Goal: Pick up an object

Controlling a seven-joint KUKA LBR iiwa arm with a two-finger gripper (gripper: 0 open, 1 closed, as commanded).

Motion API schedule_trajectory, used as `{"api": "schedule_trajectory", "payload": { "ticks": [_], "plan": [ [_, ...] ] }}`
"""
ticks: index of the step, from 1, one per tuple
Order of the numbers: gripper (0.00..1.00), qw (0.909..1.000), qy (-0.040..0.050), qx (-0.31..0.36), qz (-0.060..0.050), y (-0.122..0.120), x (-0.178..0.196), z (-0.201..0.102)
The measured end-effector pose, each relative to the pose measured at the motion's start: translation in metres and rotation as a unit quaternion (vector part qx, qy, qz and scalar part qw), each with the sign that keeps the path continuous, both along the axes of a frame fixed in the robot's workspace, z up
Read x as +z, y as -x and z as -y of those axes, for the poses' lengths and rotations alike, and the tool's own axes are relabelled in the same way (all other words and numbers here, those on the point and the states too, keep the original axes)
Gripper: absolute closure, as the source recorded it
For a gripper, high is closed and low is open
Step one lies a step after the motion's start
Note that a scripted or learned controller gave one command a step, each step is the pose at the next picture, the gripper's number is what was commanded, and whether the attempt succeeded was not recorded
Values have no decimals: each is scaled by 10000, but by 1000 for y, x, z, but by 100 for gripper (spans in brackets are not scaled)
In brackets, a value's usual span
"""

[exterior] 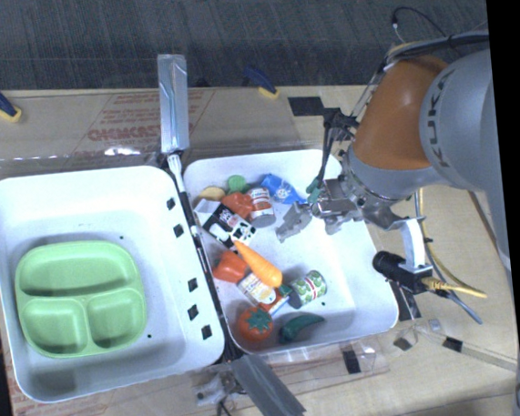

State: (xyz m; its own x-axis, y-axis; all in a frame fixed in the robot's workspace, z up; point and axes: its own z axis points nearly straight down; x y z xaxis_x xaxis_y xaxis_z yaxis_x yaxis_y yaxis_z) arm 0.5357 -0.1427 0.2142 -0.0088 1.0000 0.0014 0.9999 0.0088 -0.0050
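Camera view: claw (309, 218) open, empty, above right bin (366, 307).

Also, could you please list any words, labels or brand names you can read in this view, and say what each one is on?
"KUKA", partly seen, runs down the grey arm.
Red print on the cardboard sheet behind the bins: too blurred to read.
Labels on the green can and the small jar: too small to read.
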Motion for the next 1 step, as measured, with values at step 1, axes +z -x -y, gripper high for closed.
{"api": "schedule_trajectory", "payload": {
  "ticks": [1],
  "plan": [
    [0, 9990, 31, -435, 104, 1, -96, -42]
  ]
}}
